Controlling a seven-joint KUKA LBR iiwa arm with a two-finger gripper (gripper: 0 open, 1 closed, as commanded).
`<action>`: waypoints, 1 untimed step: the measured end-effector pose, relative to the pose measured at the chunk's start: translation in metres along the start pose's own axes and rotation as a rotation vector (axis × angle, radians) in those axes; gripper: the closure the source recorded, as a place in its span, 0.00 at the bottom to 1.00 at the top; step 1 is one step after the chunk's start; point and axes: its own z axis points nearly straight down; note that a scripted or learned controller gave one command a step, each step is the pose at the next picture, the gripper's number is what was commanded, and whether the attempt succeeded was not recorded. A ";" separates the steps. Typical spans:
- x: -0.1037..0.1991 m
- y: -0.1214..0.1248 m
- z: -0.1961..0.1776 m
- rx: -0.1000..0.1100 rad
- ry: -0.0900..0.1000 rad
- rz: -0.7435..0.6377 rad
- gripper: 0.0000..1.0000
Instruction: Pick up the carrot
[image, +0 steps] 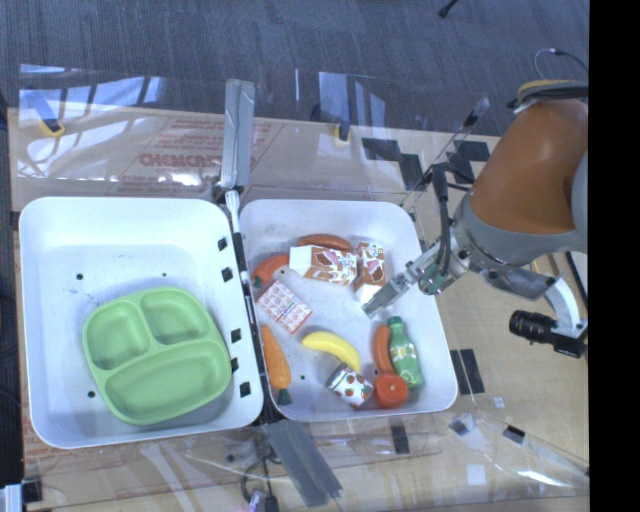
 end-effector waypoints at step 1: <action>0.066 0.017 -0.114 -0.003 -0.006 -0.431 0.00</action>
